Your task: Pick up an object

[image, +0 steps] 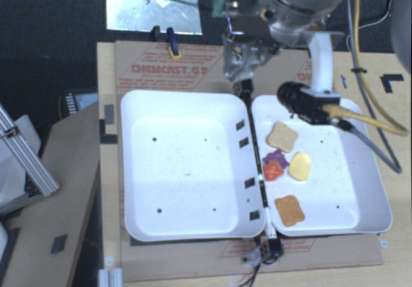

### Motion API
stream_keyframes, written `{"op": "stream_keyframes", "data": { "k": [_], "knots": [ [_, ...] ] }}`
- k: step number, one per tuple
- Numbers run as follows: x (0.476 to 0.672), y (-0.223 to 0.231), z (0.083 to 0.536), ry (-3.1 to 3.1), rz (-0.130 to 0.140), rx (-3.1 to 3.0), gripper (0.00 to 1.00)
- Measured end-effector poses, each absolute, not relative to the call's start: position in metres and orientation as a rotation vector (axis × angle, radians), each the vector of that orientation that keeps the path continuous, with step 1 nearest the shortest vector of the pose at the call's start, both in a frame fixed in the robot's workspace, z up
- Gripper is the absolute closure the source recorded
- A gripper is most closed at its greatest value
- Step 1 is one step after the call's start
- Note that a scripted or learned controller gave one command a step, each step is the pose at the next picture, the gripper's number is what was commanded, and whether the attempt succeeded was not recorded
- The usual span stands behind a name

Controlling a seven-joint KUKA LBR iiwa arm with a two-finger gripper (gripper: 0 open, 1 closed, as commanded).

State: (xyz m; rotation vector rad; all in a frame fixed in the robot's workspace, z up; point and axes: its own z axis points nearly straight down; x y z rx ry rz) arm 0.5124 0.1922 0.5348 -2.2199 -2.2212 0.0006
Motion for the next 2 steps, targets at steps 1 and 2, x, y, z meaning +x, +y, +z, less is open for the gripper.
{"op": "stream_keyframes", "data": {
  "k": [1, 2],
  "knots": [
    [0.564, 0.195, 0.535, -2.224, -0.007, -2.223, 1.00],
    [0.503, 0.162, 0.536, -2.220, -0.002, -2.222, 1.00]
  ]
}}
